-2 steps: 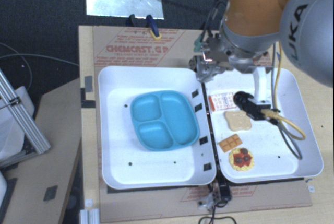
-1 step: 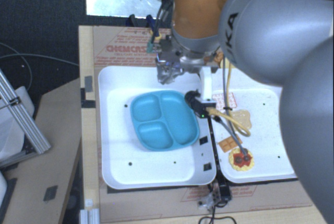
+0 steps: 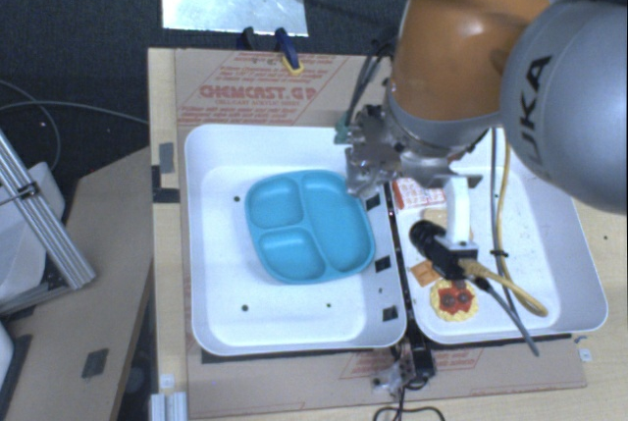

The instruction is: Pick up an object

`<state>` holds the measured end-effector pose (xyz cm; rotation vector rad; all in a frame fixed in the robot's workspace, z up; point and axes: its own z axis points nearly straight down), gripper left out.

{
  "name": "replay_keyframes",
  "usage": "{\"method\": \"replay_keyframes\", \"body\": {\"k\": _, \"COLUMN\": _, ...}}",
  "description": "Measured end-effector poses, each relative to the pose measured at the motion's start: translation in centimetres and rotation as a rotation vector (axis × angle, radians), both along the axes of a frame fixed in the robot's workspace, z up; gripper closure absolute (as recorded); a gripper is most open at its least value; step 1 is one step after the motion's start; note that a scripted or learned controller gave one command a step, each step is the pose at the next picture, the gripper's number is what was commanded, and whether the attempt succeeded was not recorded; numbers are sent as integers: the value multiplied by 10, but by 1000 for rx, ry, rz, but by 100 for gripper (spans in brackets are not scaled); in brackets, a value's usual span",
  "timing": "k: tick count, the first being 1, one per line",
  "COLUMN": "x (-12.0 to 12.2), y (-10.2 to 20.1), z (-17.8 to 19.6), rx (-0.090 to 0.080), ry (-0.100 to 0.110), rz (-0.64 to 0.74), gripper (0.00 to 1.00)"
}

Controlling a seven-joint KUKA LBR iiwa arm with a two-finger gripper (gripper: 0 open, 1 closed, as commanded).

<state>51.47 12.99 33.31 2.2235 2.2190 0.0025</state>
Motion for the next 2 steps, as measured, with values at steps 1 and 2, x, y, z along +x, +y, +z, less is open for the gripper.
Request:
{"method": "replay_keyframes", "body": {"k": 1, "x": -29, "y": 2, "z": -1, "rx": 0, "ry": 1, "rz": 6, "gripper": 100}}
{"method": "replay_keyframes", "body": {"k": 2, "x": -28, "y": 46, "z": 37, "rx": 3, "ry": -4, "rz": 11, "gripper": 100}}
